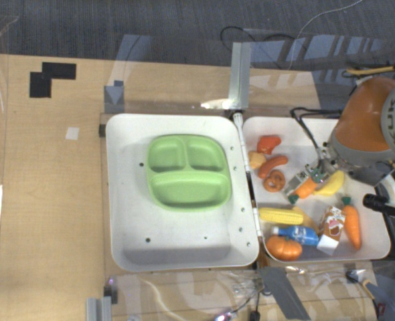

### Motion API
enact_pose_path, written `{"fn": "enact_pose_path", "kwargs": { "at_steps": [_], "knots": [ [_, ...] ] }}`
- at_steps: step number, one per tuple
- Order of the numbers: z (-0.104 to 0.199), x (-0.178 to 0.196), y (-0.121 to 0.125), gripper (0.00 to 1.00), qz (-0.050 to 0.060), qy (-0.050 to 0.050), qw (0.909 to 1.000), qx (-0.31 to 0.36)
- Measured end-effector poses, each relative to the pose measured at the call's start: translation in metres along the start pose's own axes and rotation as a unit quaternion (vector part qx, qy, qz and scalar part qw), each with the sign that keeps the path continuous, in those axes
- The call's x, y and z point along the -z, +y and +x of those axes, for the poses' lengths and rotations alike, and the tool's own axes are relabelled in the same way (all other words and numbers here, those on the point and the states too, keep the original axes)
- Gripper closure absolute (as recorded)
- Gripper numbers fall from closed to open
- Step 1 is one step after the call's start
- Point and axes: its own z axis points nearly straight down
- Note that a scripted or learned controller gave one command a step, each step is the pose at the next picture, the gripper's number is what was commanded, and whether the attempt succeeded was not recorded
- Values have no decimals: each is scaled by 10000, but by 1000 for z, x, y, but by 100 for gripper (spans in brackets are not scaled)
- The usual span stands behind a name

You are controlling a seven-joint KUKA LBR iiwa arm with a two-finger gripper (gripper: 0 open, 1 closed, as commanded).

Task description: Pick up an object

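The right bin (382, 246) holds several toy foods: a red pepper (269, 144), a sausage (275, 164), a red ring-shaped piece (274, 182), a corn cob (281, 215), a blue bottle (298, 234), an orange fruit (283, 247), a small carton (331, 223) and a carrot (352, 226). My gripper (313, 177) is low over the middle of this bin. It sits right at a small orange piece (306, 188) and a banana (333, 182). The arm's wrist hides part of both, so whether it touches either is unclear.
The left bin (124, 179) carries a green divided plate (187, 172). A metal post (241, 72) rises behind the wall shared by the bins. The arm's orange band (365, 119) hangs over the right bin's far right corner, with cables beside it.
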Motion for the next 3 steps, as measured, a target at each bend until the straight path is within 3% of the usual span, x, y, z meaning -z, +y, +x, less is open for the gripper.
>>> {"fn": "enact_pose_path", "kwargs": {
  "at_steps": [1, 2, 3],
  "knots": [
    [0, 11, 3, 100, -30, -7, 10000, 3],
    [13, 144, 45, 100, 41, 25, 9924, -1227],
    [13, 144, 45, 0, 44, 26, 9925, -1225]
  ]
}}
